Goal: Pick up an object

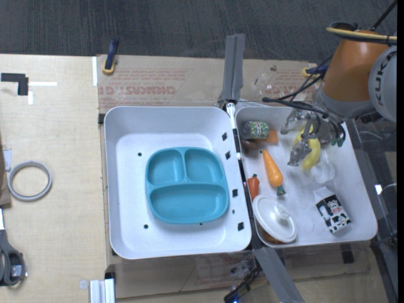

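Well left of the pincer [303,153], a blue divided plate [187,185] lies flat in the left bin [120,232]. Much farther left, a grey tape ring [29,180] rests on the bench [50,125], with scissors [9,264] nearer the camera. A blue-handled clamp [112,55] sits far up-left, on the cardboard's [164,81] edge.

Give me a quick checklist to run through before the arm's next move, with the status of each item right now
1. Gripper is over the right bin: ok.
2. A target lies at the gripper: ok, the yellow banana is right at its fingertips.
3. Banana is held between the fingers: cannot tell, the wrist hides the contact.
4. Neighbours stand apart from the target: ok, the carrot and the green can lie to the left with a gap.
5. The black and white box and the white lid are out of the way: ok, both lie nearer the front.
6. Teal divided plate in the left bin is undisturbed: ok.
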`<state>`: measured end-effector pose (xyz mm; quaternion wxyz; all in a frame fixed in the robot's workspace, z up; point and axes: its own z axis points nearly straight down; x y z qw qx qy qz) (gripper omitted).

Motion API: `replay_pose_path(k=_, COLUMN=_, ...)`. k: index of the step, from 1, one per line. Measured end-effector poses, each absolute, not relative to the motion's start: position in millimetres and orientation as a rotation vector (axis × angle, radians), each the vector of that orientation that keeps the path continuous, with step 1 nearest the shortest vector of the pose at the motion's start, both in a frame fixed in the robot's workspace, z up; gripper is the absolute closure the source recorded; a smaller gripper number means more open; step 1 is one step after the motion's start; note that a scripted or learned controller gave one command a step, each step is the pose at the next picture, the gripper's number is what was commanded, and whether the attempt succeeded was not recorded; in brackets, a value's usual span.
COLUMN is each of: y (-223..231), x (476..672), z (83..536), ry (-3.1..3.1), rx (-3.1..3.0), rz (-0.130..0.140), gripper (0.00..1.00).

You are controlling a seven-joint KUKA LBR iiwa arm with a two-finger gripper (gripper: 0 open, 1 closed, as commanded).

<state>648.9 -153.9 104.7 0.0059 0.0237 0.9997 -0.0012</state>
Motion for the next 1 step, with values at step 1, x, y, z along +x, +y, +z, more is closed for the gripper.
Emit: replay_pose_path(k=1, y=-153.4, x=650.9, z=116.2, ry=3.122, rx=0.071, rz=-0.007, gripper=1.0)
